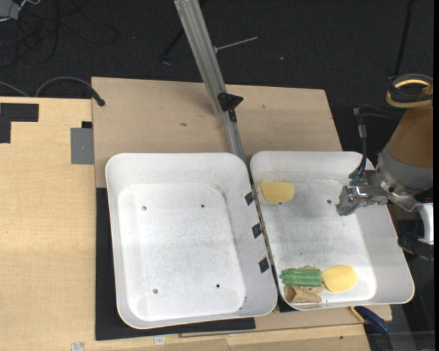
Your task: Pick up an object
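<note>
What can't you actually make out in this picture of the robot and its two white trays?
- The metal two-finger gripper over the right shallow white bin: too small and blurred in the camera view to judge its fingers.
- The grey arm with an orange band: cut off by the right edge.
- The brown speckled lump: partly covered by the ridged green object, beside the round yellow object; its shape is unclear.

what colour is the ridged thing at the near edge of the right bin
Green; the ridged green object shows in the camera view.
</note>
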Robot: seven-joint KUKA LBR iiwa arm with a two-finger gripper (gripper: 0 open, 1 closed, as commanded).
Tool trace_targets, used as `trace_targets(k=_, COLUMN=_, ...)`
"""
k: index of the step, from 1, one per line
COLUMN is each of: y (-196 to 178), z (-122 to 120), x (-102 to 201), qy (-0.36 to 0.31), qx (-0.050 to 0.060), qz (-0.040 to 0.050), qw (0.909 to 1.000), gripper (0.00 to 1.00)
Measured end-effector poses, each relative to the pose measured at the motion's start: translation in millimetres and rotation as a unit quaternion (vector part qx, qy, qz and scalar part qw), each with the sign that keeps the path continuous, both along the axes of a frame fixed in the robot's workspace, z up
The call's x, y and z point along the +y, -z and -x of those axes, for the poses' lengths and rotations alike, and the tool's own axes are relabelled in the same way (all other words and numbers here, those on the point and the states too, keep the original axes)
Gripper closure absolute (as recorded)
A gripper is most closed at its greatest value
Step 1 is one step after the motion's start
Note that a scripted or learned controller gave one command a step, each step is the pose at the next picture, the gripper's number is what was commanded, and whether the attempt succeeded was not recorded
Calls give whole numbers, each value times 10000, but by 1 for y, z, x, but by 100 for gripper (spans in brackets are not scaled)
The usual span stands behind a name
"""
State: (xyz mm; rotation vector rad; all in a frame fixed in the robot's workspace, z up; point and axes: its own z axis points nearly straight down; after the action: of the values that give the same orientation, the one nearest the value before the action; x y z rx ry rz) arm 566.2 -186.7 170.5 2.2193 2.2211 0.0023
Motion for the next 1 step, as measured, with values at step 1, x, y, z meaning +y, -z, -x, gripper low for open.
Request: trace_targets(k=1, y=-38, z=-1, x=-1, qy=-1, qx=3, qz=2, qw=10000, gripper=100)
